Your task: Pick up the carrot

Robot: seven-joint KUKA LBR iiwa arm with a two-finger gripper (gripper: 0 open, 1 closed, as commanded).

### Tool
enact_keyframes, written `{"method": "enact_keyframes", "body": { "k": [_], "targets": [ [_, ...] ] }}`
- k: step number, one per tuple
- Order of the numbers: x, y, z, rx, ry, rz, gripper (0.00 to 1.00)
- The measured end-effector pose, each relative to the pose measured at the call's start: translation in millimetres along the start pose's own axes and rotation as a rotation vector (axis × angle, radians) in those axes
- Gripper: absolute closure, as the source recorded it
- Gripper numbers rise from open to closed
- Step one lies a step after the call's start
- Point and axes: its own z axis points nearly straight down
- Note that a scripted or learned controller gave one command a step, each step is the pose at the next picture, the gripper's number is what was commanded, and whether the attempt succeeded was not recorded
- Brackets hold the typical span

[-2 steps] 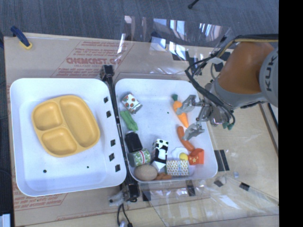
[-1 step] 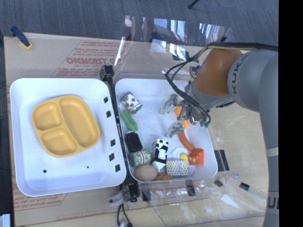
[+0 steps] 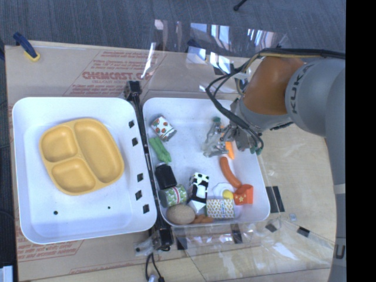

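The worktop (image 3: 88, 69) is seen from above at a slant, with two shallow white bins set side by side on it. The left bin (image 3: 29, 204) is given over to a yellow divided tray (image 3: 81, 155), laid near its middle with bare white floor left all round it. The right bin (image 3: 176, 107) is crowded along its lower edge and left open in its upper half.

The arm (image 3: 305, 93) is reached in from the right, over the right wall of the right bin, its orange band held just above the wrist. The pincer (image 3: 218, 141) is lowered into the upper right part of that bin. A small orange piece (image 3: 230, 150) is seen at its tip, but whether it is held cannot be told; the pincer's state is not readable at this size.

The carrot is judged to be the long orange thing (image 3: 230, 173) lying just below the pincer, slanted toward the red block (image 3: 243, 195) and close to the right wall (little room is left on that side for a finger). Open floor is kept to its left.

Lower down, a black-and-white cube (image 3: 200, 185), a beige egg (image 3: 181, 214), a black block (image 3: 165, 175) and a green pod (image 3: 160, 149) are packed near the dividing wall. A patterned can (image 3: 162, 127) is left alone higher up.
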Motion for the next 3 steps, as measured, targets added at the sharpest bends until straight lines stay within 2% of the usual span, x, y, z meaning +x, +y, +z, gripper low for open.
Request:
{"method": "enact_keyframes", "body": {
  "k": [1, 2, 3],
  "targets": [
    [-20.5, 9.3, -123.8, 0.003, -0.007, 0.052, 1.0],
    [12.1, -1.2, -58.6, -0.005, 0.009, -0.385, 1.0],
    [14.6, 1.9, 13.3, -0.007, 0.009, -0.572, 1.0]
  ]
}}
